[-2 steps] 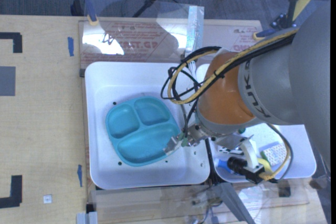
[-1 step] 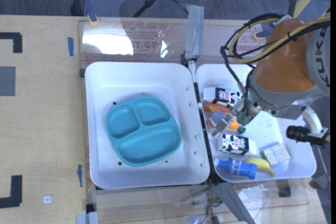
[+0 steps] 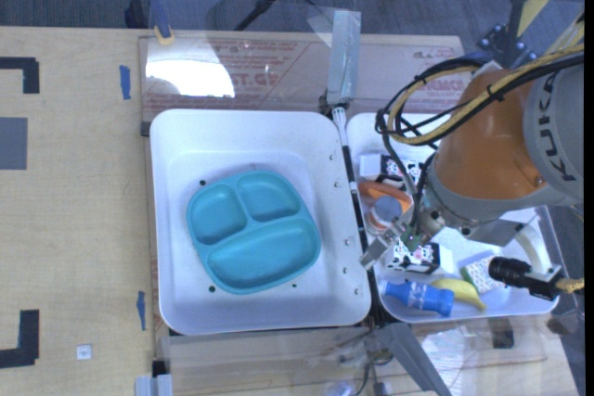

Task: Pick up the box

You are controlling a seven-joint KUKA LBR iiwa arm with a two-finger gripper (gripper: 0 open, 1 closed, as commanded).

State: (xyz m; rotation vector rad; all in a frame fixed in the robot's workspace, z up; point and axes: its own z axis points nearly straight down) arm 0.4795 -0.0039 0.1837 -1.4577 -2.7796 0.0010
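Note:
The gripper (image 3: 397, 238) hangs low over the left part of the right bin (image 3: 520, 309), under the grey arm with its orange band (image 3: 483, 144). Just below and right of it lies a small box (image 3: 415, 259), black and white with pink and green print; it touches or nearly touches the gripper's tip. I cannot see whether the box is between the jaws. The arm hides much of the right bin.
Beside the box lie a blue bottle (image 3: 419, 297), a yellow banana (image 3: 461, 289), an orange object (image 3: 387, 194), a black-and-white patterned item (image 3: 397, 170) and a small white speckled piece (image 3: 478, 274). The left bin (image 3: 176, 153) holds a teal divided plate (image 3: 252, 229).

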